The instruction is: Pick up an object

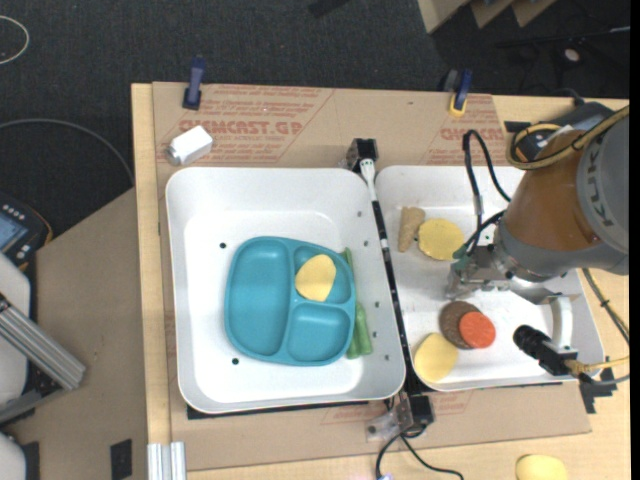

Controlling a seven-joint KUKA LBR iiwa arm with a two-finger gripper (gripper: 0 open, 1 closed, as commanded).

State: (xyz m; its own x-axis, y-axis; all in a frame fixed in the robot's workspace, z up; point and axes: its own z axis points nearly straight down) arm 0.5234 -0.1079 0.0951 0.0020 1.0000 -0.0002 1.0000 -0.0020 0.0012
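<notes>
Over the right bin (560, 373), my gripper (468, 280) hovers just above the brown-and-orange object (468, 327), its opening not discernible. Approach step; next, descend squarely and close on it.

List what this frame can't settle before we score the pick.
- Gripper: fingers hidden under the arm's wrist in the camera view; open or shut unknown, and whether it holds anything.
- Right bin: its right part is covered by the arm.
- Green item: mostly hidden behind the blue tray; identity unclear.
- Yellow item: cut off by the bottom edge.
</notes>
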